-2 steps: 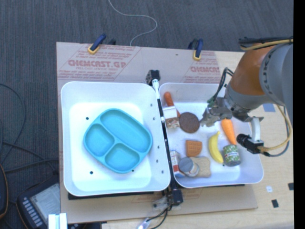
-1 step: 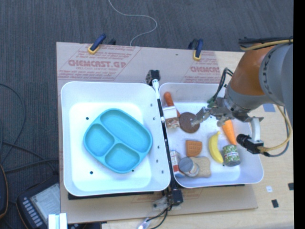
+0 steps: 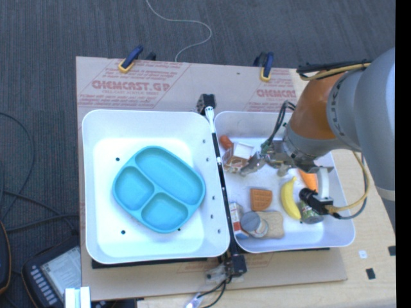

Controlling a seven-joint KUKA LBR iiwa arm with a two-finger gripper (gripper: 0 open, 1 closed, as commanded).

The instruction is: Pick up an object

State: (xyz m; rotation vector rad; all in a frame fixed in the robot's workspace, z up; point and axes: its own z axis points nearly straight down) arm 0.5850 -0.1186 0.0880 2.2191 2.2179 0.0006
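Arm is down in the right bin, gripper low near the bin's upper middle, beside the clear-wrapped snack packet. Can't tell from this angle whether the jaws are open or closed, and nothing visibly sits in them, so I'd call the pick not made yet. Candidates are all in the right bin: banana right of centre, orange carrot-like piece just beside it under the wrist, brown cracker mid-bin, tan bread-like slab and a grey round lid touching it near the front wall. Left bin holds the blue divided plate, well apart from the arm. Packet looks like the nearest target. My take: centre the jaws over the packet's bulk rather than its crinkly edge, come straight down, close only once seated, lift slowly. Risk is film slipping out or the cracker getting nudged. Banana would be the firmer grab if this misses.
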